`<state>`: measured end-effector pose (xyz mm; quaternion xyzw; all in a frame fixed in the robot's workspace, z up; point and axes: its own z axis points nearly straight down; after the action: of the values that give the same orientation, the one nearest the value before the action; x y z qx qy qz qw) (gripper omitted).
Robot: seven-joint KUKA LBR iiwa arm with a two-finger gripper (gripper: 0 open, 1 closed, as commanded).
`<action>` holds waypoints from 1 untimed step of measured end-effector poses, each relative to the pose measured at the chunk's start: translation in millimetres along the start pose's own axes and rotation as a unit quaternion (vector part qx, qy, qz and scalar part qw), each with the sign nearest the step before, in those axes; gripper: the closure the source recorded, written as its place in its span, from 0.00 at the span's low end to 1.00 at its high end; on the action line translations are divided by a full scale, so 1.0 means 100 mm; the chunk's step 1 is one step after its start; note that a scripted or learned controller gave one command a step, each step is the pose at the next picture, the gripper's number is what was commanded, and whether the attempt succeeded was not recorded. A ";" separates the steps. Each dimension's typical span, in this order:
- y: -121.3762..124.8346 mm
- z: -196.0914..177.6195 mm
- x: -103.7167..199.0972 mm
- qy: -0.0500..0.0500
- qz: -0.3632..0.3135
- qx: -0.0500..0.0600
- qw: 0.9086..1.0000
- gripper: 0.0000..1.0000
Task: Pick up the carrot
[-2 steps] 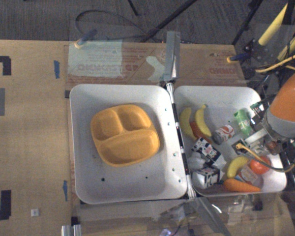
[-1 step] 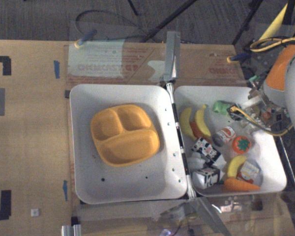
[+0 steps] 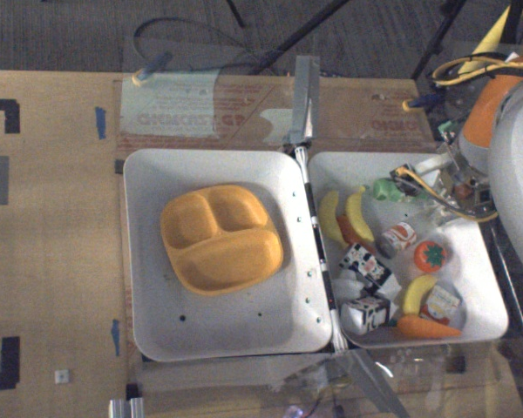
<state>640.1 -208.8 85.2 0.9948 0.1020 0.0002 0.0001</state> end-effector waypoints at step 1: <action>0.05 0.00 0.18 0.000 -0.002 0.000 1.000 1.00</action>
<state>659.0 -210.3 85.5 0.9946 0.1036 0.0001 -0.0001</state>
